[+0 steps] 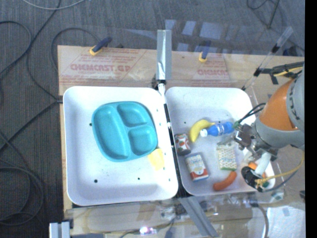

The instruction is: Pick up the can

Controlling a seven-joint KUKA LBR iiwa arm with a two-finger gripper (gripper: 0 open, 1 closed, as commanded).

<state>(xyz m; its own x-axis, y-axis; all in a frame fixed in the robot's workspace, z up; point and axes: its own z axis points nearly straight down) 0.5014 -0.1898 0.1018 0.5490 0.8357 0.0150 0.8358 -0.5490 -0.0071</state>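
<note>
Camera view: we locate the can (182,144) at the right bin's (208,102) left wall, well apart from the gripper (243,136), leftward past the bottle (219,129) and packet (227,156); we cannot tell whether the gripper is spread or closed.

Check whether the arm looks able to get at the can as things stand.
Probably yes: the can sits uncovered in the right bin, nothing on top, and the arm is at that bin's far side. The bin wall beside it and the nearby carton may make it tight.
</note>
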